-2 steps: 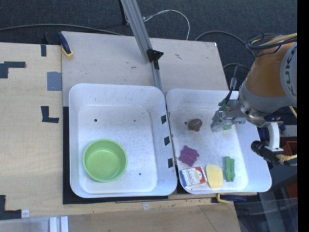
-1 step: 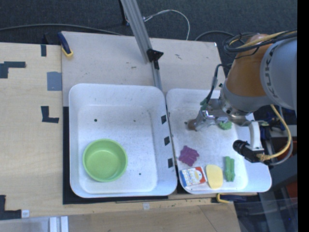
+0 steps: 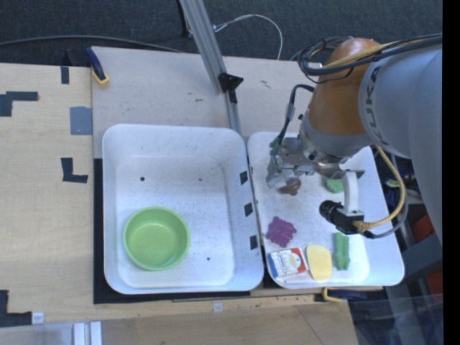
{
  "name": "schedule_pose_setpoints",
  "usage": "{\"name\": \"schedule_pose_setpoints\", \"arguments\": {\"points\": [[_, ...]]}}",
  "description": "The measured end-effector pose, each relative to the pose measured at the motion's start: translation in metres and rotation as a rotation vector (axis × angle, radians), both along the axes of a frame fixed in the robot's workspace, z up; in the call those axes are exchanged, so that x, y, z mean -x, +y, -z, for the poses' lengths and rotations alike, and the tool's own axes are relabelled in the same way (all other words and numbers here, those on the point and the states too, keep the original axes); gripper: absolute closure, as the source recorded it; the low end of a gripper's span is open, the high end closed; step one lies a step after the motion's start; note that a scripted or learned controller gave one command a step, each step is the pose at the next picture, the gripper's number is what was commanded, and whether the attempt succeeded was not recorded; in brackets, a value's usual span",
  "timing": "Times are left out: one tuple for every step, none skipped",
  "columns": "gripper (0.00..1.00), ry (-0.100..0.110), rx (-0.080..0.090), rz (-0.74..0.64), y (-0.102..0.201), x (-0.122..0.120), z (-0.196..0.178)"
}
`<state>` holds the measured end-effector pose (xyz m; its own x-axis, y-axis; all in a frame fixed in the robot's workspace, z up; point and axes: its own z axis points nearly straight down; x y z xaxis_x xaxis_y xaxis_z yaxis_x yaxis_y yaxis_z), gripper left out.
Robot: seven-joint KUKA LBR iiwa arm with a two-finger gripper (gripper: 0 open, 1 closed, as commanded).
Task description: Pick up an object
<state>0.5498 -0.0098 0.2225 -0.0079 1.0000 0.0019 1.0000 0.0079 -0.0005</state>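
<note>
The gripper [image 3: 282, 181] is hanging low over the upper left part of the right bin [image 3: 384, 264], and a small brown lump [image 3: 290, 187] is sitting at its tip, right against the fingers. Whether the lump is pinched between them or just lying beneath them cannot be told from this angle. The lump is looking dull, rounded and uneven.

Both bins are looking like smooth, shallow white plastic with rounded corners. In the right bin a purple, knobbly-edged piece [image 3: 280, 231] is lying near the middle. A flat white packet with red print [image 3: 287, 263], a smooth yellow oval [image 3: 319, 261] and a narrow green block [image 3: 341, 251] are lining up along the near edge. A small green piece [image 3: 334, 185] is peeking out beside the arm.

In the left bin [image 3: 115, 149] a round, glossy lime-green bowl [image 3: 156, 238] is sitting upright in the near left corner.
</note>
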Motion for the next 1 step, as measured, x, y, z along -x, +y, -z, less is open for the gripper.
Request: {"name": "schedule_pose_setpoints", "arguments": {"points": [[1.00, 0.001, 0.000, 0.001, 0.0471, 0.0012, -0.0065]]}}
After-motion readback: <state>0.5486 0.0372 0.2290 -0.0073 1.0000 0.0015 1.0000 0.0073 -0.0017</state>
